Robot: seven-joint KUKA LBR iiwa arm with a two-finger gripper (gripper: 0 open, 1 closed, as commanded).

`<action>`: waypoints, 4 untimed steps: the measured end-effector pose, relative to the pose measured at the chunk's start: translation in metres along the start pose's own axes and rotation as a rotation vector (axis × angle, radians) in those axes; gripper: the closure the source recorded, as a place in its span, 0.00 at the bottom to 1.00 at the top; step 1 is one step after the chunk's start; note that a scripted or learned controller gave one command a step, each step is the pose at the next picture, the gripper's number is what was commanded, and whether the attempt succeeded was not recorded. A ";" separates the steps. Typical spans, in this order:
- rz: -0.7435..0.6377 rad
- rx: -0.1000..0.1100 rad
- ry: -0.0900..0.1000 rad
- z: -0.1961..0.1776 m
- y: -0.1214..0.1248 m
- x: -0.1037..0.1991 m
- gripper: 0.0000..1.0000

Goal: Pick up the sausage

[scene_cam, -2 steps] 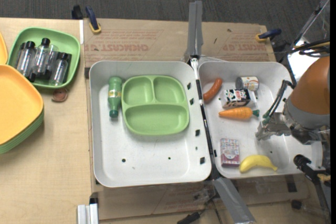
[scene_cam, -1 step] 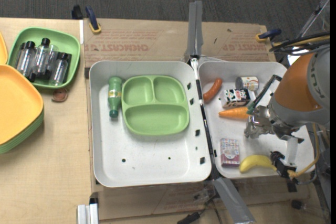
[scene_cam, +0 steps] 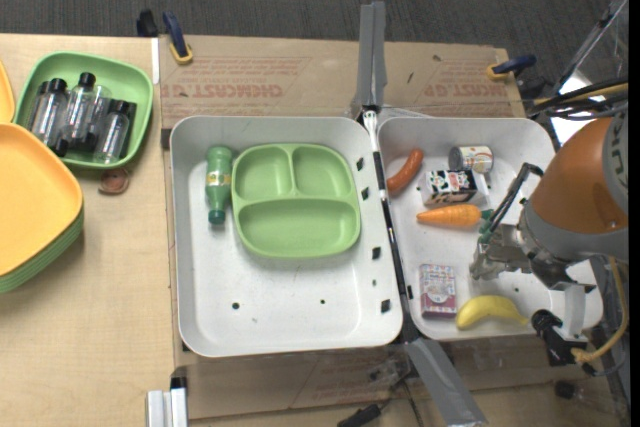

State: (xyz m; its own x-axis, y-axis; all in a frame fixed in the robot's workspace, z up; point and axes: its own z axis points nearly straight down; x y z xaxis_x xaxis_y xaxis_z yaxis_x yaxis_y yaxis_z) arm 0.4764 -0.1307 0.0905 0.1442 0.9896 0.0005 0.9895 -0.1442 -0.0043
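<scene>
The sausage (scene_cam: 404, 171) is a reddish-orange link lying at a slant in the far left corner of the right bin (scene_cam: 520, 130), close to the divider. My gripper (scene_cam: 487, 255) hangs over the middle of that bin, to the right of and nearer than the sausage, between the carrot (scene_cam: 450, 215) and the banana (scene_cam: 490, 311). It is well apart from the sausage, and the carrot lies between them. The grey wrist and orange band (scene_cam: 590, 180) come in from the right and hide part of the bin floor.
The right bin also holds a small black-and-white carton (scene_cam: 452, 183), a can (scene_cam: 471, 158) and a pink box (scene_cam: 437, 289). The left bin (scene_cam: 290, 315) holds a green divided plate (scene_cam: 295, 198) and a green bottle (scene_cam: 218, 183). A green tray of bottles (scene_cam: 85, 110) and yellow plates (scene_cam: 30, 205) sit far left.
</scene>
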 end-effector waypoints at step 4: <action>0.019 -0.001 0.000 0.000 0.003 -0.023 1.00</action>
State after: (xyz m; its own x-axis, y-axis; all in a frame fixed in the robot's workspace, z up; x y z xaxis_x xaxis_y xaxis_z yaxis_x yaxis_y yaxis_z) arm 0.4765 -0.1541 0.0908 0.1630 0.9866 0.0004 0.9866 -0.1630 -0.0036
